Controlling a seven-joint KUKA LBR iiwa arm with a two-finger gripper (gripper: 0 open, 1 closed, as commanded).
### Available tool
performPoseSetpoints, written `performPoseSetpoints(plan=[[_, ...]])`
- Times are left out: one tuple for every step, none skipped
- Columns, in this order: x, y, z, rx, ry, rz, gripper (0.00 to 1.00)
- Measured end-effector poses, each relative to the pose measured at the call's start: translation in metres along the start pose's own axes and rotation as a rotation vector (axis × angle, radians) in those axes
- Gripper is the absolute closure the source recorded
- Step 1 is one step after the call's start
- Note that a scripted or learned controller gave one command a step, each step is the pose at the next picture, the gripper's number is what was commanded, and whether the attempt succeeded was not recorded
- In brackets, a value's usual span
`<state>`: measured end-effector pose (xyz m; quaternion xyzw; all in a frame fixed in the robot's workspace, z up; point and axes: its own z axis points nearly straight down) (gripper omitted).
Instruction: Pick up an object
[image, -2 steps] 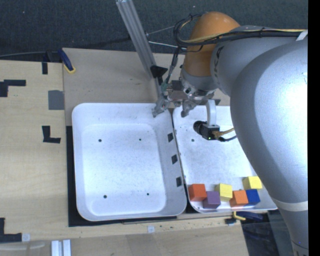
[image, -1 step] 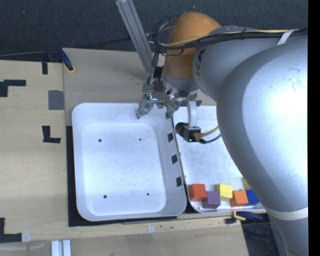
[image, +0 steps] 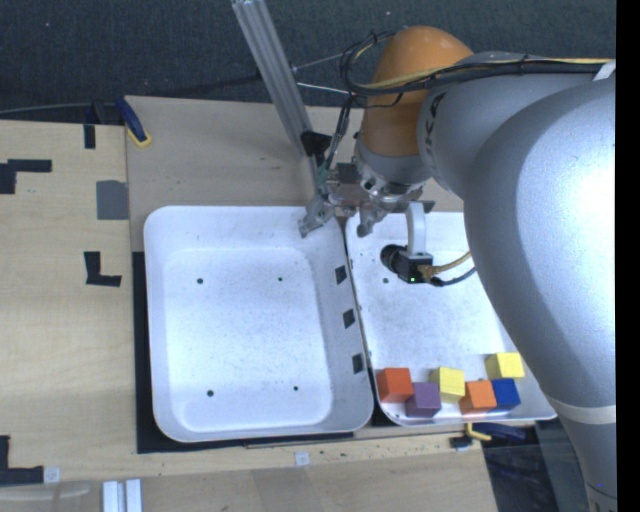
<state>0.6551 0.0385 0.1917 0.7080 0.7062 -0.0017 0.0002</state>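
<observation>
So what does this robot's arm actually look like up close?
The arm is a fat, smooth, rounded grey shell with an orange band above the wrist. Thin black cables loop over that band. The gripper below is a small cluster of metal and black parts.

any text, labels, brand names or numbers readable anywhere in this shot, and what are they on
None: no word, number or brand can be read.
Black tape marks on the bench: plain shapes, not letters.
Black squares on the rim between the left bin and right bin: blank markers.
Coloured blocks: plain faces, no print.
Arm and hand: no logo or label legible.
</observation>
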Motion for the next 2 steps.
performPoseSetpoints(plan=[[0.0034, -0.0002, -0.0097, 0.001, 0.001, -0.005, 1.0], [0.0034, -0.0003, -0.0093, 0.002, 0.0, -0.005, 0.0]])
